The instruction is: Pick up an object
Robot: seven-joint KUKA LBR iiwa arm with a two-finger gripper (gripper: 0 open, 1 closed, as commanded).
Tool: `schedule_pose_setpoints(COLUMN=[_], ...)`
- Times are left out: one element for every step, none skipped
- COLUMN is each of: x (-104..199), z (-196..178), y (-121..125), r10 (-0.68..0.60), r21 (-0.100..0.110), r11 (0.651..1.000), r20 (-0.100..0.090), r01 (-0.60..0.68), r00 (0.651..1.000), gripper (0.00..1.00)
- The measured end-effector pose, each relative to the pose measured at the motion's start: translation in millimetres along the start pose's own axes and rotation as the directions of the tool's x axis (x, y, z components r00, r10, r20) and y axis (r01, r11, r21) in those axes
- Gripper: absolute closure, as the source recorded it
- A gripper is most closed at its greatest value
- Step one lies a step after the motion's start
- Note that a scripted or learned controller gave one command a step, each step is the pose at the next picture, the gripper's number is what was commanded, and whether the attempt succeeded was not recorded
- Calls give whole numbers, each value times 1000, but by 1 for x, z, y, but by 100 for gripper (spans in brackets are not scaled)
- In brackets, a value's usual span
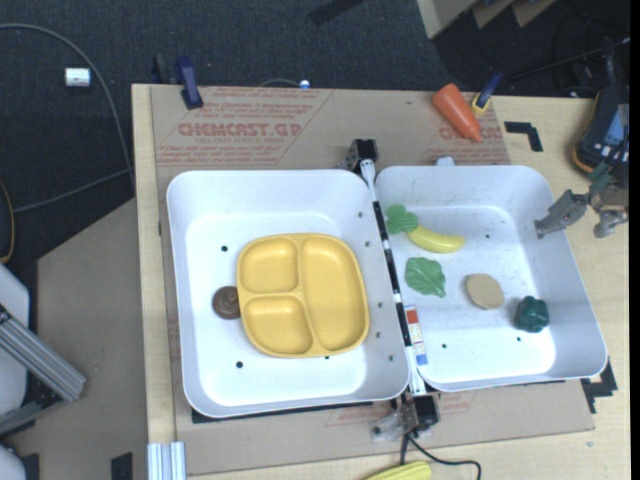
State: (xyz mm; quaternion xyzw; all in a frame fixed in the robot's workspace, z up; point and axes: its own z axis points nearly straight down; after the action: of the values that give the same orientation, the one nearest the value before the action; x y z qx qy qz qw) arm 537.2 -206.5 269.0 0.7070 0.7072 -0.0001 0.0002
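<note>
Dark carpet is surrounding a cardboard-covered tabletop (pixel 300 118) bearing two bins. The tool (pixel 582 214) is hovering with fingers spread and nothing between them over the right white bin's (pixel 560 353) far rim. Inside is lying a small yellow plastic banana (pixel 438 239), probably light, stiff and smooth; gripping across its narrow middle looks safest.

- The bench (pixel 300 118) is being viewed from one fixed camera set above it
- Both white bins (pixel 200 368) are being looked down on at a slant
</note>
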Motion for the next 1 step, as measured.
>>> schedule_pose_setpoints(x=[47], z=[89], y=[50], r10=[-1], r21=[2], r11=[1000], r20=[-2], r01=[1], r00=[1000], gripper=[0])
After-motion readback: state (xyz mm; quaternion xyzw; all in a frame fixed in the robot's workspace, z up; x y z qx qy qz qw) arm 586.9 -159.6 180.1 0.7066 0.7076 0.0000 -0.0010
